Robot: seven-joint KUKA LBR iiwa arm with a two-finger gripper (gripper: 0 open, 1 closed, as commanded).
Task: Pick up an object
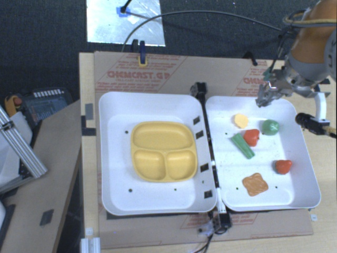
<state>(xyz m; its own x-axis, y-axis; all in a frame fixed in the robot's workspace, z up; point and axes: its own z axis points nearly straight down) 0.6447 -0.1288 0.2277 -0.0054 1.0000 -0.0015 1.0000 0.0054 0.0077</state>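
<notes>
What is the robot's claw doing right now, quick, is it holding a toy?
Gripper: it hangs above the far edge of the right shallow white bin, nothing visible in it; open or shut cannot be told.

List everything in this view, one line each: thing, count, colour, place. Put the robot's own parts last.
Bins: 2, white, side by side on the bench; left bin, right bin.
Divided plate: 1, yellow, three compartments, middle of the left bin.
Yellow piece: 1, yellow, upper part of the right bin.
Round green piece: 1, green, upper right of the right bin.
Long green piece: 1, green, centre of the right bin, beside a red piece.
Red pieces: 2, red-orange; one at centre, one toward the right wall.
Flat brown piece: 1, orange-brown, lower part of the right bin.
Arm: 1, grey and orange, upper right.
Gripper: 1, above the right bin's upper edge.
</notes>
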